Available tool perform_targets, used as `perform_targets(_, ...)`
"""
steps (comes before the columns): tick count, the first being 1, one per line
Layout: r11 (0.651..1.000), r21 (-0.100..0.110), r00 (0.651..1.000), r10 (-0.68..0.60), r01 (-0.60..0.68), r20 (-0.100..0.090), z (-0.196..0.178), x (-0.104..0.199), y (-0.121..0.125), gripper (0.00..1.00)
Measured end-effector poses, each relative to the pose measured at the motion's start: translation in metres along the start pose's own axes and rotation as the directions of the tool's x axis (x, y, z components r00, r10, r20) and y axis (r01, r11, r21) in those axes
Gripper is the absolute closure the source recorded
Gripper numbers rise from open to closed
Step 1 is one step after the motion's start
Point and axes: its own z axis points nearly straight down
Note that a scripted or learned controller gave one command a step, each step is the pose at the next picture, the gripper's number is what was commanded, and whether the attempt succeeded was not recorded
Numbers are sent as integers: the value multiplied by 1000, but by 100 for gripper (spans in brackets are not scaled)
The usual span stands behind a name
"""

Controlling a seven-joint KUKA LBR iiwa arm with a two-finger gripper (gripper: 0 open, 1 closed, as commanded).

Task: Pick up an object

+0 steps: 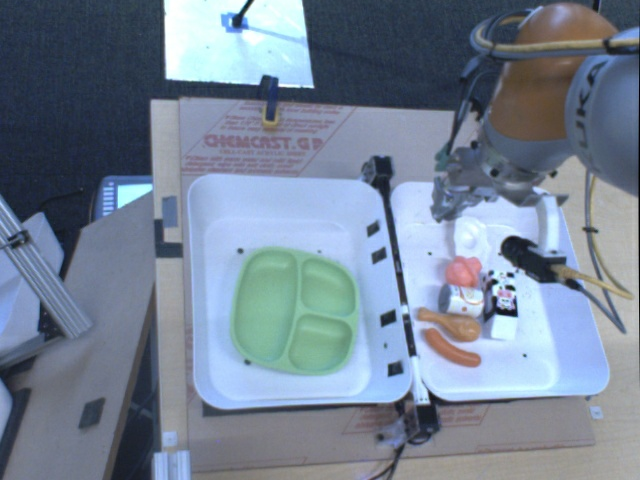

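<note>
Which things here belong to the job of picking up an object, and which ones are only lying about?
For the job:
gripper
pink toy
drumstick
sausage
cow-pattern carton
white lump
right bin

Lying about:
green divided plate
left bin

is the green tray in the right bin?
No. The green divided tray lies in the left bin; the right bin holds the small toys, among them a sausage.
</note>
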Motion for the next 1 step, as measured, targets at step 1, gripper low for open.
perform_targets(1, 1000, 1, 1000, 0, 0, 0, 15, 49, -11, 100)
